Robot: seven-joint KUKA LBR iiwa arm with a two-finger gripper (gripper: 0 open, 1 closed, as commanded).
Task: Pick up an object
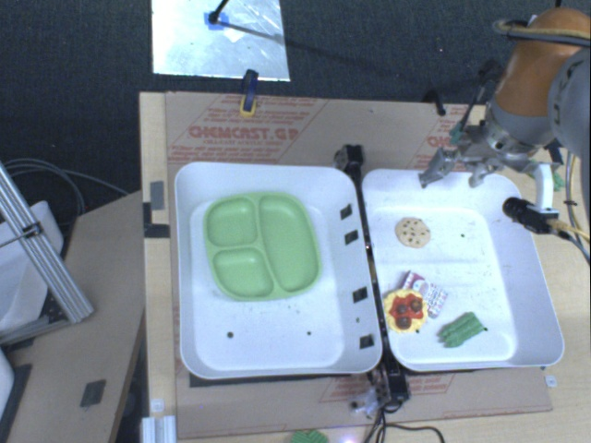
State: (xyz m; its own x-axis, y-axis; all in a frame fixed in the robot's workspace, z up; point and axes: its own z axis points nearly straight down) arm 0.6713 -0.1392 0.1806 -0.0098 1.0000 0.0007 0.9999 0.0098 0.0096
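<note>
In the right bin lie a round chocolate-chip cookie, a small pizza-like toy with red and yellow toppings, a pink-and-white wrapper beside it, and a green bumpy piece near the front. My gripper hangs above the right bin's far rim, well up and to the right of the cookie. Its two fingers are spread apart with nothing between them.
The left bin holds a light green divided plate. Black clips line the seam between the bins. A shiny metal sheet lies at the back. A metal frame stands at the far left.
</note>
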